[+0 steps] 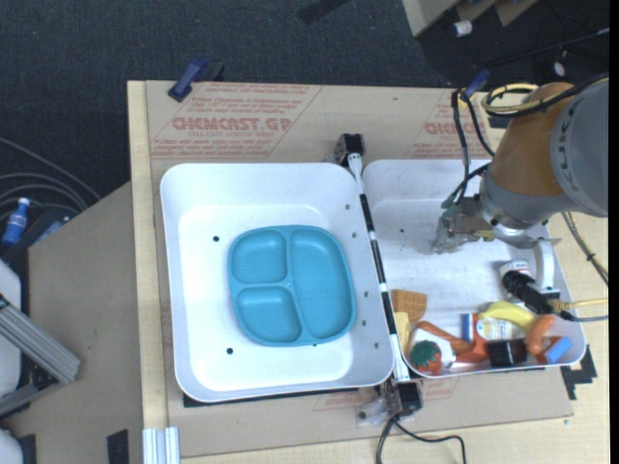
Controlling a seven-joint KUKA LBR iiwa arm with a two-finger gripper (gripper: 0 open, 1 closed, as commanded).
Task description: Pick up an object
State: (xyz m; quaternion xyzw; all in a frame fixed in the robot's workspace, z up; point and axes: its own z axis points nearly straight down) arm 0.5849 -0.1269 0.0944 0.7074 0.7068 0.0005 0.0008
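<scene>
My gripper [451, 234] hangs low over the far half of the right bin [416, 189], above bare white floor. The grey arm with its orange band [530, 148] comes in from the right. The loose objects lie in a heap along the bin's near edge: a tan wedge [410, 304], a green and red round toy [427, 355], a yellow banana [510, 311], a small bottle [491, 329], a black block [505, 354] and an orange piece [541, 334]. All of them are well in front of the gripper, and nothing is near its tip.
The left bin [193, 201] holds a blue three-section plate [290, 285]. A black divider rail [371, 240] runs between the bins. A black part of the wrist [520, 285] and cables [484, 114] sit at the right bin's right side.
</scene>
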